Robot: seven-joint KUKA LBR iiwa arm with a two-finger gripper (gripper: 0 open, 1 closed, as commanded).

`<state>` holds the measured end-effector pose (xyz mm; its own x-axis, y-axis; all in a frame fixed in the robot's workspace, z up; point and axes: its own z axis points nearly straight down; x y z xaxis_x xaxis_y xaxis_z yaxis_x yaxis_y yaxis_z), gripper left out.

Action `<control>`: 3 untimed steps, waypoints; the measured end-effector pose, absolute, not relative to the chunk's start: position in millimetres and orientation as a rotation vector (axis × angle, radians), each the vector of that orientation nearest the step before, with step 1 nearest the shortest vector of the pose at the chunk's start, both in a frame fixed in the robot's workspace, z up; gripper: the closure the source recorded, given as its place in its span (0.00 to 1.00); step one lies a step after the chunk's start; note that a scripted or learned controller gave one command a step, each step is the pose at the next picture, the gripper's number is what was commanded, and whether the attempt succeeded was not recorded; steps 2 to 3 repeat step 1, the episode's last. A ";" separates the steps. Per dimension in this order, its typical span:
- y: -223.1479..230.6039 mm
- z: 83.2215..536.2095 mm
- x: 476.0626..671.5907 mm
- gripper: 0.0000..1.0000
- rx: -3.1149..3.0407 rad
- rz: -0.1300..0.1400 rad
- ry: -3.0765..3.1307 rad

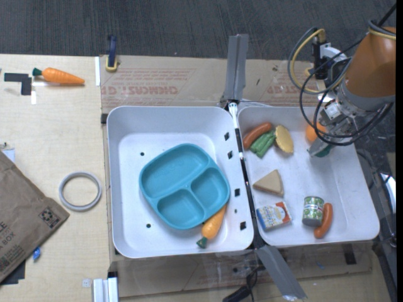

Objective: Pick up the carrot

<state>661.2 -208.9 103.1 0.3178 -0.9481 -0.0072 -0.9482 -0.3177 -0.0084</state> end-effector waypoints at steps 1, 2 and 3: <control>-207.9 113.2 662.1 1.00 -2.532 0.001 1.832; -207.9 113.2 662.1 1.00 -2.532 0.001 1.832; -207.9 113.2 662.1 1.00 -2.532 0.001 1.832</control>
